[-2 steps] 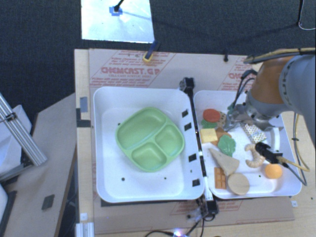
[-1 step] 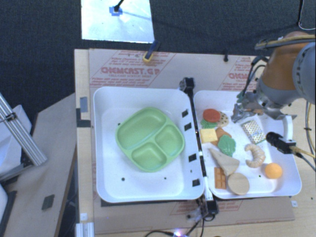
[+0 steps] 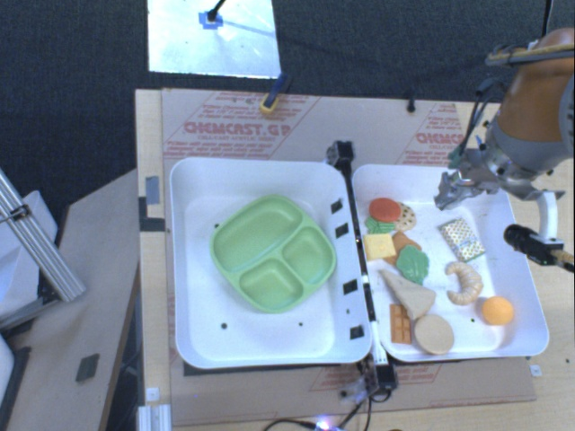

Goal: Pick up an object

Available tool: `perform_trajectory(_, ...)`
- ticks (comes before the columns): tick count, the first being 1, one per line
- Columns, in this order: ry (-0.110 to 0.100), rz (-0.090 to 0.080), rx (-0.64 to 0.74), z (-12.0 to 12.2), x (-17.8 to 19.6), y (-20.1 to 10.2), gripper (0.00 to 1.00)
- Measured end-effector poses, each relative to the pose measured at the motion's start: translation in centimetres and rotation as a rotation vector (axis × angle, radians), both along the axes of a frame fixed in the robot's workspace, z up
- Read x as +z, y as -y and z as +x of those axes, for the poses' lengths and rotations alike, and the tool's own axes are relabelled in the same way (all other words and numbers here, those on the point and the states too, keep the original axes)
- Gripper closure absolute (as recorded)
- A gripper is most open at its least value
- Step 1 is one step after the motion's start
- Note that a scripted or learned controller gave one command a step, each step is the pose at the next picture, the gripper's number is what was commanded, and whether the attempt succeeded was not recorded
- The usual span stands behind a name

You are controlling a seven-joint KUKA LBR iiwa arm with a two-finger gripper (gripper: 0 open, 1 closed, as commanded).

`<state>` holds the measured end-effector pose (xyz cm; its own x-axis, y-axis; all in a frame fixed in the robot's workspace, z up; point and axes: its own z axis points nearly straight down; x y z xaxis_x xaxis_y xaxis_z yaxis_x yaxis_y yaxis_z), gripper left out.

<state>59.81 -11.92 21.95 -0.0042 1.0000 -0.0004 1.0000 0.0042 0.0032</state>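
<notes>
The right bin holds several toy foods. Among them are a red tomato slice, a yellow cheese block, a green leafy piece, a patterned silver packet, a curled shrimp, an orange ball, a pale wedge and a round cracker. My gripper hangs over the bin's back part, just up and left of the packet and right of the tomato slice. I see nothing held in it.
The left bin carries a green divided plate. A black-clipped divider runs between the bins. The grey and orange arm comes in from the upper right. A black part juts over the right bin's rim.
</notes>
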Motion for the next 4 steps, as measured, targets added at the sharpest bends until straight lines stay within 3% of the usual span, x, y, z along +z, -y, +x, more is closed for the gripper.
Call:
perform_trajectory(1, -0.001, 0.000, 0.000, 0.1, 0.5, 0.0, 1.00)
perform_trajectory(4, -0.002, 0.002, 0.003, -2.3, 1.1, -15.9, 1.00)
